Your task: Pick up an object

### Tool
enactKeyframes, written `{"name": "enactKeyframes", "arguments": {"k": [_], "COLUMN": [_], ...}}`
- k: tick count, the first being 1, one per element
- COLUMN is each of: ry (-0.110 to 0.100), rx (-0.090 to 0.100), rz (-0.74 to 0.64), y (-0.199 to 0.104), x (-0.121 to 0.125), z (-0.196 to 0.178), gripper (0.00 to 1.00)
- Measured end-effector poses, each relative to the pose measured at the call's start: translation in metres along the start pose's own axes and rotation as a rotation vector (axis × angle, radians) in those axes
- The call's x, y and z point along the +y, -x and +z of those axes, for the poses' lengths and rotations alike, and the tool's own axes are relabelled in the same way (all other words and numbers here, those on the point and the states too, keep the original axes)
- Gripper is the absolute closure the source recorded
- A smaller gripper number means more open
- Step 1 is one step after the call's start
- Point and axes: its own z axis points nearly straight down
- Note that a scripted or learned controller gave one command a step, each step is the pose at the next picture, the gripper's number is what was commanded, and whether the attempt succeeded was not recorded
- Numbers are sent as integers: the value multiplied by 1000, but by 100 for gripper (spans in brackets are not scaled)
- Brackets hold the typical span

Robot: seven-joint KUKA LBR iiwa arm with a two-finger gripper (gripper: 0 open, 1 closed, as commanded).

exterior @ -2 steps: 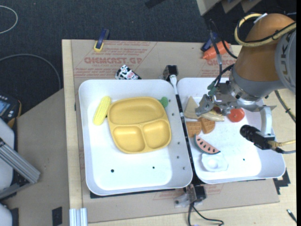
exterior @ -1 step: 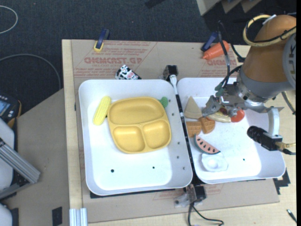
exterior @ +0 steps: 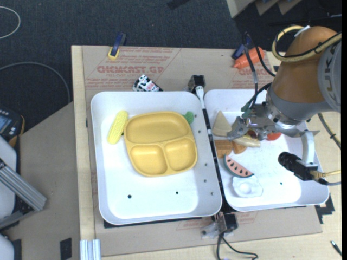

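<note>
Two shallow white bins sit side by side on the bench, the left bin (exterior: 103, 161) and the right bin (exterior: 303, 196); in the left bin a yellow plastic plate with three compartments (exterior: 160, 142) lies near the middle, with a yellow toy corn cob (exterior: 117, 127) just beside its left edge and a small green piece (exterior: 188, 116) touching its upper right corner; in the right bin lie a pale tan wedge-shaped piece (exterior: 220, 124) near the upper left, a toy watermelon slice, red with a dark rind (exterior: 238, 167), below it, and a white toy fried egg (exterior: 246, 188) nearer the front rim; a brown bread-like piece (exterior: 223, 147) lies between the wedge and the slice; the grey arm with its orange band (exterior: 303, 75) reaches over the right bin, and the two-finger gripper (exterior: 250, 131) hangs low among those toys, just above a tan elongated piece (exterior: 250, 141); whether its fingers are spread or closed, or grip anything, I cannot tell; a small red object (exterior: 274, 136) peeks out just beside the wrist.
</note>
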Motion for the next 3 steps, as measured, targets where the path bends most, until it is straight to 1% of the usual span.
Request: {"name": "enactKeyframes", "arguments": {"k": [1, 2, 3], "ry": [8, 2, 1], "rx": [-2, -1, -1], "rz": [0, 2, 0], "y": [2, 12, 10], "x": [11, 4, 11], "z": [-18, -13, -3], "gripper": [100, 100, 100]}}
